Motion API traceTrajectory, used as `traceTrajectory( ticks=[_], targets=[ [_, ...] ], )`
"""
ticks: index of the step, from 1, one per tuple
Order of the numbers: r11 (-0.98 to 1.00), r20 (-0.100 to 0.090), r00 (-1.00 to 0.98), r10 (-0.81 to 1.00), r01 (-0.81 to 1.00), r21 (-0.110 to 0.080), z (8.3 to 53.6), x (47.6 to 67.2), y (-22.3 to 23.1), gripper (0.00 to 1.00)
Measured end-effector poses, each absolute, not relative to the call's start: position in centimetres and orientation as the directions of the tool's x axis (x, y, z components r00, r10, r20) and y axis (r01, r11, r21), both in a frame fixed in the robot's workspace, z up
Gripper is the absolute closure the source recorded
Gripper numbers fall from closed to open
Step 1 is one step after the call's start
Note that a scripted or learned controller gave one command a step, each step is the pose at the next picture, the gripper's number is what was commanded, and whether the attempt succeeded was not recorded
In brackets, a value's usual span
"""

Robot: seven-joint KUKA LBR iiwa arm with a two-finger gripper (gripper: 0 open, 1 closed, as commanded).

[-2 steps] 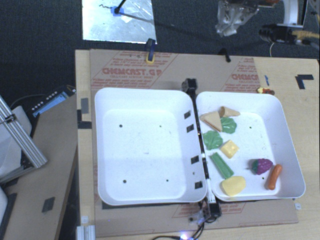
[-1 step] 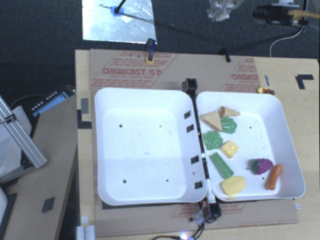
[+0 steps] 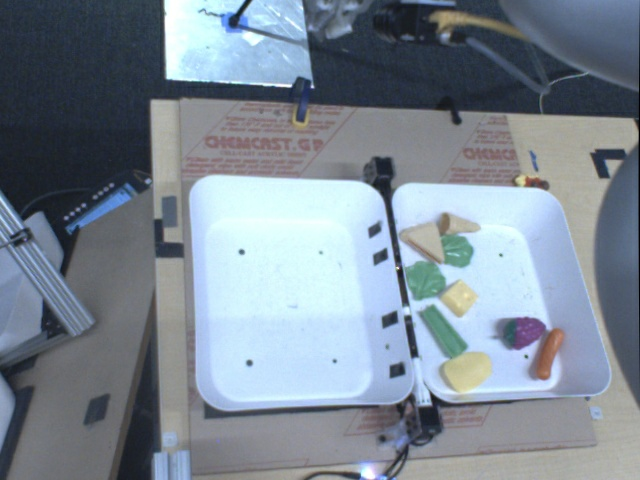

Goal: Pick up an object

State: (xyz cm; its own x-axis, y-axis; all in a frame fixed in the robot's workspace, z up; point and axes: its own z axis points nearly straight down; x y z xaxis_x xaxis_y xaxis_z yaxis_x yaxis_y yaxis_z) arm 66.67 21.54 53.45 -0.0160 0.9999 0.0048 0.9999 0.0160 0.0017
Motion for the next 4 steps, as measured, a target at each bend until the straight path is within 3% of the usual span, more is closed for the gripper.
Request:
traceTrajectory(
  ticks=[1,2,3,4],
  targets=[
    [-0.003,-0.001,0.003,1.000,1.000,-0.001,50.5,66.9,16.0,1.00],
    [0.011,0.004,-0.011,1.000,1.000,0.005,53.7,65.3,23.1,1.00],
    [-0.002,-0.001,0.002,1.000,1.000,0.000,51.0,66.9,18.7,1.00],
    [0.008,0.002,-0.008,1.000,1.000,0.005,53.7,66.8,23.7,1.00]
  ],
)
